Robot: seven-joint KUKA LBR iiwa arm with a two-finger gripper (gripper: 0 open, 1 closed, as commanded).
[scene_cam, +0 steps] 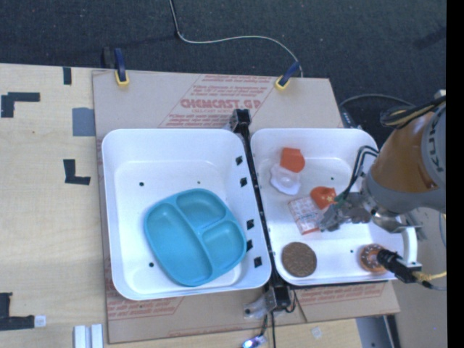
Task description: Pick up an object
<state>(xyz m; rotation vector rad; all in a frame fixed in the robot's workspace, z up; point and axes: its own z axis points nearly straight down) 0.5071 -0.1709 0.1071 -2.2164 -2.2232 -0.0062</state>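
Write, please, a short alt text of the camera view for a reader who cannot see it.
The arm's gripper hangs low in the right bin, beside a small packet and an orange piece. That bin also holds an orange block, a clear lump, a brown disc and a donut-like thing. The left bin holds a blue divided plate.

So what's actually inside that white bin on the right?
The right bin holds an orange block, a clear lump, an orange piece, a small packet, a brown disc and a doughnut-like thing. The gripper covers whatever lies beneath it.
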